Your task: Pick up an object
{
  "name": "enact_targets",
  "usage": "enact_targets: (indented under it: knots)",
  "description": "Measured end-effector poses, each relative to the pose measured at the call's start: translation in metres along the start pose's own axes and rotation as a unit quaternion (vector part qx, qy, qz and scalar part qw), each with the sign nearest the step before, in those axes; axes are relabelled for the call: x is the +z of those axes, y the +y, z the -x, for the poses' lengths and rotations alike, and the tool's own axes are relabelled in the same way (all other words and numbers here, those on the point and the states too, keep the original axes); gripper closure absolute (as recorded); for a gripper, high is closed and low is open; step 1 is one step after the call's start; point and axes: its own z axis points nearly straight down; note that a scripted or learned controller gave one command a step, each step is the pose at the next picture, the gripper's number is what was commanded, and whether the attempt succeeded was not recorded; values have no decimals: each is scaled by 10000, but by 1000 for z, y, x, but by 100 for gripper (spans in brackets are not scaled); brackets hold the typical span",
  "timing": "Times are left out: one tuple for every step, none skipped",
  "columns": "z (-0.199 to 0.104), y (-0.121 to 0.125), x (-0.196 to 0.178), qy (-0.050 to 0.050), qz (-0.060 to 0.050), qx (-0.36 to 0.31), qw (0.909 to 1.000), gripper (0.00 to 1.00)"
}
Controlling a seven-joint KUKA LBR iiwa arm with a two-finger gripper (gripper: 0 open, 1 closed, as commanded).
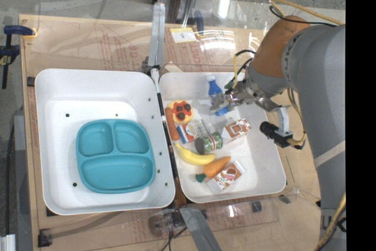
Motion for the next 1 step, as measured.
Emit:
enact_targets:
  knots:
    - [-58, 10, -92, 2, 32, -412, 9991, 100]
